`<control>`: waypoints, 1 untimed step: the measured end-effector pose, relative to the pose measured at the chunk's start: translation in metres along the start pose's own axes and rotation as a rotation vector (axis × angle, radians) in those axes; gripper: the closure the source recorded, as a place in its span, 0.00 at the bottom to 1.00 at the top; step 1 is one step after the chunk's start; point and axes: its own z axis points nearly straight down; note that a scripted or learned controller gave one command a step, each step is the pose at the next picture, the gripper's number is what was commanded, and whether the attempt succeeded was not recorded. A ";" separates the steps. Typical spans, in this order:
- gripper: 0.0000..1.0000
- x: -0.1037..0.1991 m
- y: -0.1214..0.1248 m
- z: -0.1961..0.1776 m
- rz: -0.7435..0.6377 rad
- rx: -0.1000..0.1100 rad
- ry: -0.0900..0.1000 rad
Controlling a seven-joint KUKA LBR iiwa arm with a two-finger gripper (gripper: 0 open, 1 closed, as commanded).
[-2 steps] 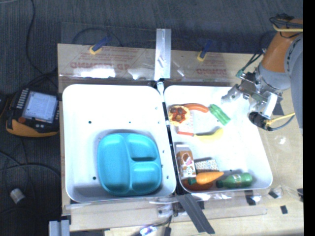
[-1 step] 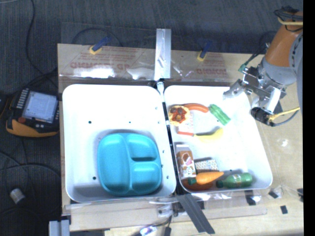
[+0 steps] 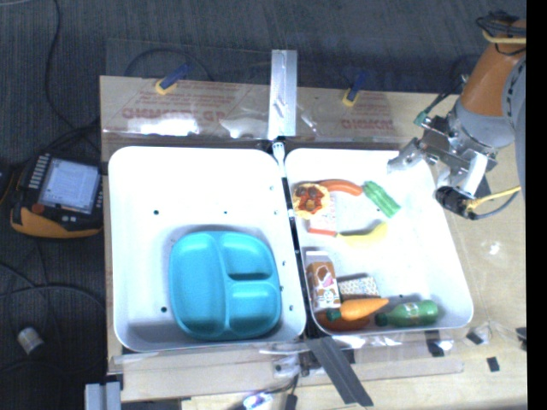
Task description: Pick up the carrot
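Observation:
The carrot (image 3: 363, 308), orange and tapered, lies near the front wall of the right bin (image 3: 427, 229). It sits between a brown packet (image 3: 322, 285) and a dark green bottle-like item (image 3: 410, 313), touching both. My gripper (image 3: 407, 157) hangs over the bin's far right corner, well away from the carrot, with nothing visibly in it. The grey wrist (image 3: 461, 143) and orange band (image 3: 491, 79) rise behind it at the right edge.
The right bin also holds a thin red-orange curved piece (image 3: 338, 186) with a green end (image 3: 381, 197), a round red-yellow item (image 3: 309, 198) and a yellow banana (image 3: 363, 231). A blue divided plate (image 3: 224, 284) rests in the left bin (image 3: 171, 186).

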 end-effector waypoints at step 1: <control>0.00 -0.003 -0.005 0.004 0.020 0.002 -0.001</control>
